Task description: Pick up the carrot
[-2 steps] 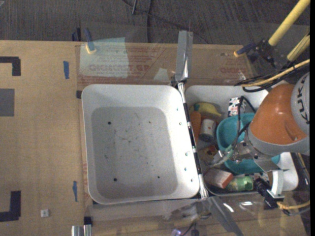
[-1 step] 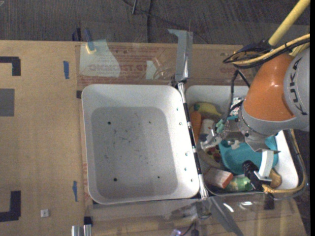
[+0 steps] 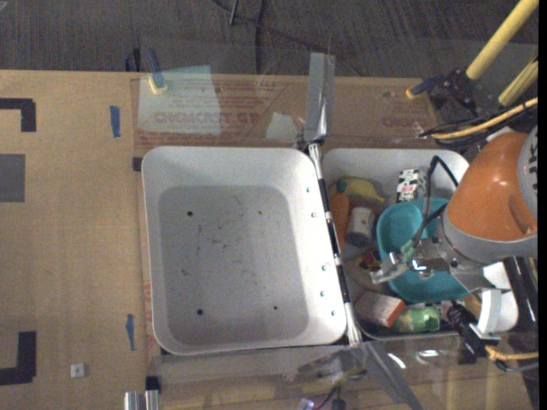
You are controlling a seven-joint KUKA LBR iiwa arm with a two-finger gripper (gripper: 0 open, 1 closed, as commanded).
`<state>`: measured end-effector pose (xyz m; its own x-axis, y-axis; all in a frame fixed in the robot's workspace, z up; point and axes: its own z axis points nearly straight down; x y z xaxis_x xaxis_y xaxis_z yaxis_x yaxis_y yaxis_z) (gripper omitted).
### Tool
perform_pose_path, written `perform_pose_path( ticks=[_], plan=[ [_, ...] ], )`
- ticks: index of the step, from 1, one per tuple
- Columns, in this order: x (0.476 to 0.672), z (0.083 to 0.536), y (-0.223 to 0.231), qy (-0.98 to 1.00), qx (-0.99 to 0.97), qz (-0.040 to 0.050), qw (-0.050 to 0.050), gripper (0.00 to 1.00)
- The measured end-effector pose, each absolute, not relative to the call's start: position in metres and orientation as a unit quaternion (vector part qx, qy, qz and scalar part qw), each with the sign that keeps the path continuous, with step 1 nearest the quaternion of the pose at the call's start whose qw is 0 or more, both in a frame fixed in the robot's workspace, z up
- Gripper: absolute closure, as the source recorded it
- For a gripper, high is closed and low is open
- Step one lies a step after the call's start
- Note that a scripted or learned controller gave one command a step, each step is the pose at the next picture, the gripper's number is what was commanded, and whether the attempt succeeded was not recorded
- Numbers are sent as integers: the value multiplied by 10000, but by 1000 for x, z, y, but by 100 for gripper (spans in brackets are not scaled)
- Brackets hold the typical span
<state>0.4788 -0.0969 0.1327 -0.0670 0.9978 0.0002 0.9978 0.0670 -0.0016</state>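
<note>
Looks like the approach step—the end effector point(image 3: 395, 266) hangs low in the right bin point(image 3: 386, 156) over a teal bowl point(image 3: 402, 229), can't tell if it's apart or together, and the carrot point(image 3: 341, 216) lies by the bin's left wall, just left—next it needs to shift over.

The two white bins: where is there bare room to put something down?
The left bin has a bare floor from wall to wall. The right bin is crowded: carrot, banana, teal bowl and the gripper fill it.
</note>
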Motion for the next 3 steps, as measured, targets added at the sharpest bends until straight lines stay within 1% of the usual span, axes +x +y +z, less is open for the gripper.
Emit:
perform_pose_path(
  ticks=[1,2,3],
  plan=[
    [484,95,-97,-7162,-6978,-57,-51,0],
    [552,96,-131,-7648,-6442,-54,7,0],
    [578,96,-142,-7176,-6959,-46,254,0]
  ],
)
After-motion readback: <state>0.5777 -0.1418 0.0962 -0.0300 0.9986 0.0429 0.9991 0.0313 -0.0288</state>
